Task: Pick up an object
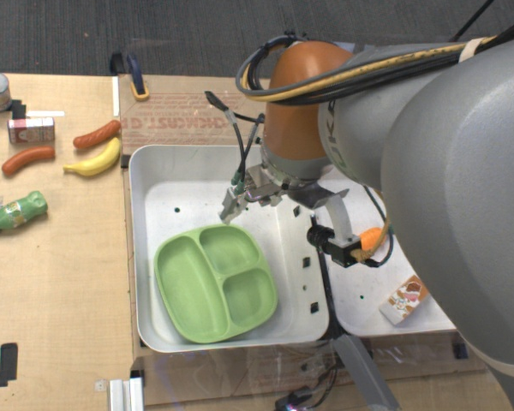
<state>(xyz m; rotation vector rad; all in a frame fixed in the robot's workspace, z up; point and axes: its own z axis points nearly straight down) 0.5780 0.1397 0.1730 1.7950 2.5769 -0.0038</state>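
Grey and huge, my own arm (445,187) crowds the right side of the frame, its orange band (304,101) sitting above the wrist. Below it, the left white bin (146,229) holds a green divided plate (216,282) at lower centre. I judge that plate light, stiff and slick, likely plastic; its raised rim or a divider ridge is where I would pinch, since the flat wells give nothing to grip. My claw (233,205) hangs just above the plate's upper edge, and I cannot tell how it is set. A small snack packet (403,300) lies in the right bin, soft and crushable, with something small and orange (373,240) near it.
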